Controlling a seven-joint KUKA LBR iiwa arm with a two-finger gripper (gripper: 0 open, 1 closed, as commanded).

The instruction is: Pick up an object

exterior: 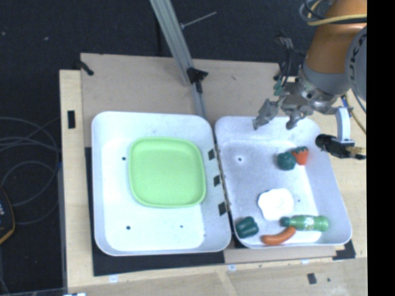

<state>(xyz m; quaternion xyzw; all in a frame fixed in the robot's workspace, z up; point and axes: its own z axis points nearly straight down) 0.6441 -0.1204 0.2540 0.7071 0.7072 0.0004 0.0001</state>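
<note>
My gripper (274, 121) hangs above the far edge of the right bin (247, 177), its two fingers spread open with nothing between them. Below it in that bin lie a dark teal ball-like object (285, 161) touching a small orange-red piece (300, 156). Nearer the front sit a white lump (275, 203), a green bottle (305, 222), an orange sausage-shaped thing (278, 237) and a dark green block (246, 227) in the front left corner.
The left bin (108, 165) holds a light green square plate (166, 171). A grey metal pole (176, 36) slants in from the top and ends between the bins' far corners. The bench edge runs just in front of both bins.
</note>
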